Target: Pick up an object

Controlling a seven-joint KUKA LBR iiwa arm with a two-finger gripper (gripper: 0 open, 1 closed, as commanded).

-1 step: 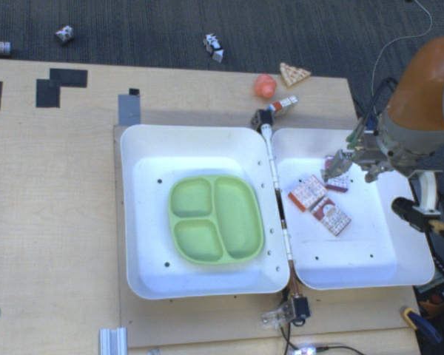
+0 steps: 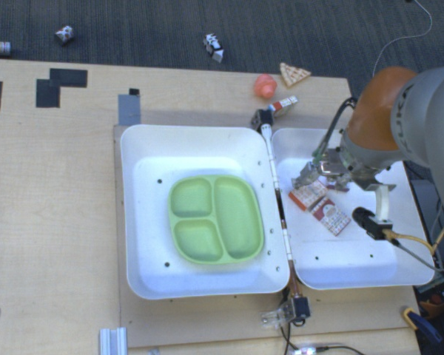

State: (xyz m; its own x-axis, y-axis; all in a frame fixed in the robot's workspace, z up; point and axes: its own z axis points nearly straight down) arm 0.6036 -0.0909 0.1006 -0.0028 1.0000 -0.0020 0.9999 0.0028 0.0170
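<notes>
My gripper (image 2: 316,171) hangs low over the upper left part of the right bin (image 2: 355,266), just above a small red and white packet (image 2: 308,196). A second red and white packet (image 2: 333,217) lies close beside it, lower right. Nothing shows between the fingers. The grey arm with its orange band (image 2: 377,117) covers the bin's upper right part.
The left bin (image 2: 144,198) holds a green three-part plate (image 2: 216,219). On the bench behind the bins lie a pink ball (image 2: 265,86), a wedge-shaped toy slice (image 2: 294,74) and a small red and white tube (image 2: 284,105).
</notes>
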